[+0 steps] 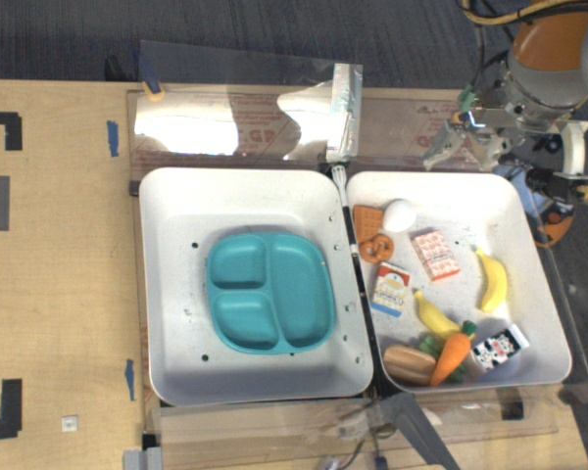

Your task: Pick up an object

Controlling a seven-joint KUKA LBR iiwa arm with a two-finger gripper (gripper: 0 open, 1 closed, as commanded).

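Camera view: pincer [467, 143] hovers above the right bin's [529, 223] far rim, fingers spread open and empty; bananas [491, 280], carrot [452, 354] lie below.

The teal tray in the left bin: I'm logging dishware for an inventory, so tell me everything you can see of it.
The teal tray is a rounded, smooth, plastic-looking plate with three compartments: one upper left, one lower left and a tall one along the right, split by raised ridges. It lies flat and face up near the middle of the left bin, resting on the bin's white floor. Nothing lies in it and nothing else touches it.
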